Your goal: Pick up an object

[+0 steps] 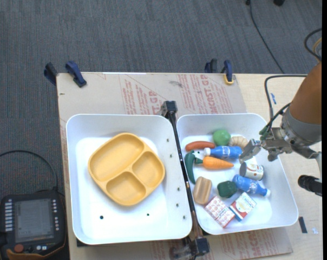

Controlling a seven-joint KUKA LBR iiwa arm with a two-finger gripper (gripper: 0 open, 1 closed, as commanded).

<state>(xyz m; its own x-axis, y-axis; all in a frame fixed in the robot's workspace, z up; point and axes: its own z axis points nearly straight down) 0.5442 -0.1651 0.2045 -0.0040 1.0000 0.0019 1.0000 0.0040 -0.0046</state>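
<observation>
Two shallow white bins sit side by side on the cardboard-topped tabletop (152, 91), one toward its left edge and one toward its right. The left bin (77, 145) holds a single yellow divided plate (126, 168) with three compartments, lying near the bin's centre.

The right bin (285, 199) carries the pickable objects, about twelve in all. One green ball (221, 136) lies near the bin's far edge, with one tan peanut-shaped piece (239, 141) just beside it. One red sausage (200, 145) and one orange carrot (218, 163) lie toward the bin's left side, next to one dark green vegetable (190, 166) that runs along the left wall. Two blue bottles are counted: one (226, 152) between sausage and carrot, the other (250, 185) near the bin's middle right. One small white can (252, 170) stands just above the second bottle. One dark green lump (226, 188) touches that bottle's left end, and one tan bread-like piece (202, 189) lies to its left. Two small cartons lie at the bin's near edge, one checked red (220, 211) and one red and white (242, 206).

The grey arm reaches in over the tabletop's right edge, its end effector (259, 150) hovering above the right bin's right half, just over the white can. Its fingers are spread apart, nothing between them. Four blue clamps grip the tabletop's far edge, two at each corner
</observation>
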